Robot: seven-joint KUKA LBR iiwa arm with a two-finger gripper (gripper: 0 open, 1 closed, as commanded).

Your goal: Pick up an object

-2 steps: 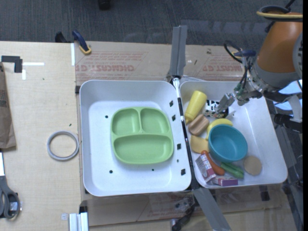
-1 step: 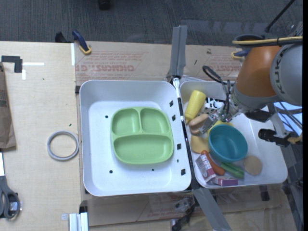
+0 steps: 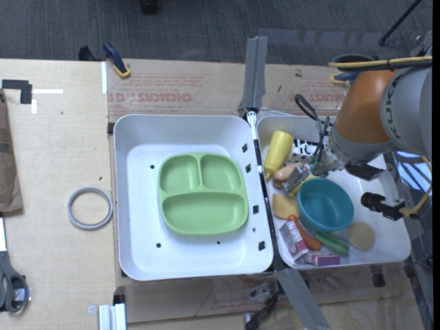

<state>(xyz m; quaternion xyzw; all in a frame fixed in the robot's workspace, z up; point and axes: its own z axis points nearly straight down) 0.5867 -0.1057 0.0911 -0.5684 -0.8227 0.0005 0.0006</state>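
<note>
Camera view: the end effector (image 3: 317,158) hangs low over the right bin (image 3: 392,249), among the clutter at its upper left; whether it grips anything cannot be told. The nearest candidates lie toward 9 o'clock: a yellow bottle (image 3: 277,150), long axis running roughly 12 to 6, just beside it, and a teal bowl (image 3: 325,205) at 6 o'clock. The left bin (image 3: 134,205) holds a green divided plate (image 3: 203,193). Mirrored red print on the cardboard (image 3: 172,91) is not legible.
</note>
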